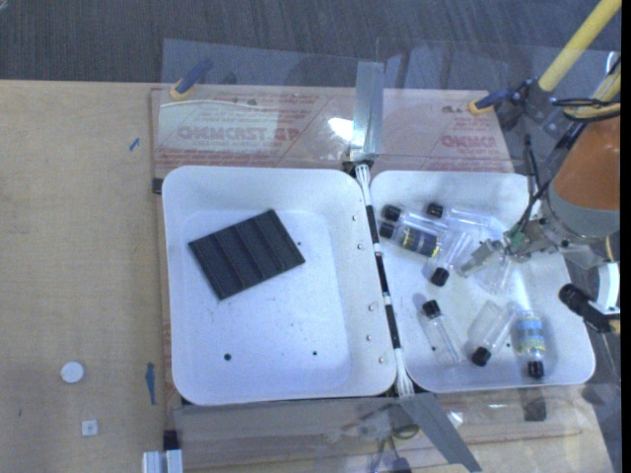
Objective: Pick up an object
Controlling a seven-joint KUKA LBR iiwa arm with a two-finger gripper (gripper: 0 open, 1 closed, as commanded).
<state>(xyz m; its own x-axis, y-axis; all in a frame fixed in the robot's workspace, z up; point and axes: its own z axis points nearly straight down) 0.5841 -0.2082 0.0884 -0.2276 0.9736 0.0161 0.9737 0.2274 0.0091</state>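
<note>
My gripper point(490, 252) hangs low over the middle of the right bin point(582, 368), reaching in from the right below the arm's orange band point(595, 170). Several clear vials with black caps lie around it. One with a dark and yellow label point(412, 233) is to its left, and a small one point(441, 274) sits just below left. Two more point(437, 325) point(487, 337) lie toward the front, beside one with a blue label point(530, 339). Clear vials right under the gripper are hard to make out.
The left bin point(182, 363) holds a dark ribbed rectangular pad point(245, 253). A hinged divider point(380, 274) separates the bins. Clear plastic panels point(296, 116) stand behind them. A yellow pole point(587, 30) and cables are at the back right.
</note>
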